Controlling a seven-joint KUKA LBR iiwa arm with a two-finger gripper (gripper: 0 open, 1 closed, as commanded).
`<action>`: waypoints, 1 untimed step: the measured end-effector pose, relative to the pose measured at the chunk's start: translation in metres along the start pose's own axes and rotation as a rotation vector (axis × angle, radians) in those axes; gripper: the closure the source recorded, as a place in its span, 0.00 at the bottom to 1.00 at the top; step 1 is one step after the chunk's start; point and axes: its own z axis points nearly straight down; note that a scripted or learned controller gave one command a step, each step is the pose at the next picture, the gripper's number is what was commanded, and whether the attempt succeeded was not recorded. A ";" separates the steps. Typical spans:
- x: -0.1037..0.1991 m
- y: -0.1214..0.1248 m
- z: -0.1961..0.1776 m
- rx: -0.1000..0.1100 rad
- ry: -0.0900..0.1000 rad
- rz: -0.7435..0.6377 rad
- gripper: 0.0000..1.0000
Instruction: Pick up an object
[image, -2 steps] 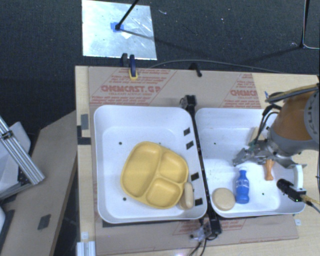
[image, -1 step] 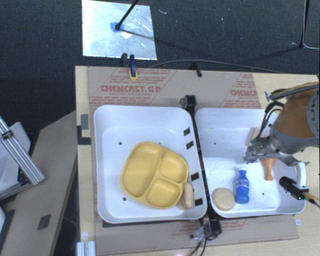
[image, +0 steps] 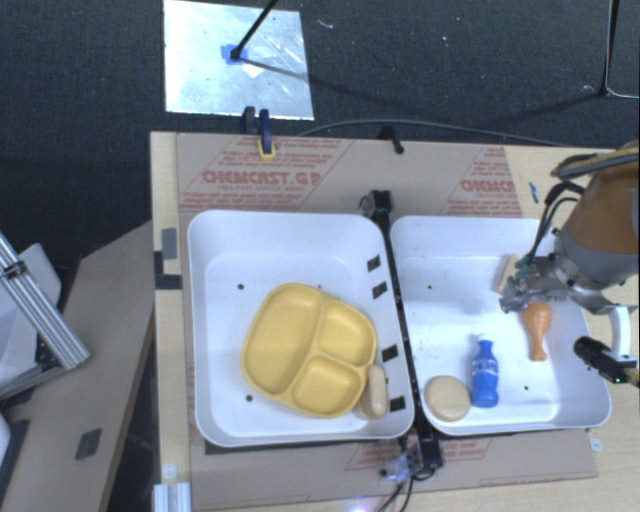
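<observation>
Across the brown cardboard sheet (image: 300, 165) covering the tabletop (image: 110, 300), red "CHEMCAST GP" lettering is showing. The left white bin (image: 215, 240) is holding a yellow sectioned plastic tray (image: 305, 345) and a tan bread-like piece (image: 375, 392). The right white bin (image: 440, 245) is holding a blue bottle (image: 484, 373), a round beige bun (image: 447, 397) and an orange drumstick-shaped toy (image: 538, 326), just beside the tool (image: 520, 290), whose state I cannot tell.

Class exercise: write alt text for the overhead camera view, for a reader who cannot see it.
A grey robot arm reaches in from the right, its gripper over the right bin, near an orange drumstick-shaped toy, a blue bottle and a beige round piece. The left bin holds a yellow divided plate with a small tan piece at its edge.
</observation>
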 end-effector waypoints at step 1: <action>-0.004 0.010 -0.048 -0.002 -0.001 0.000 1.00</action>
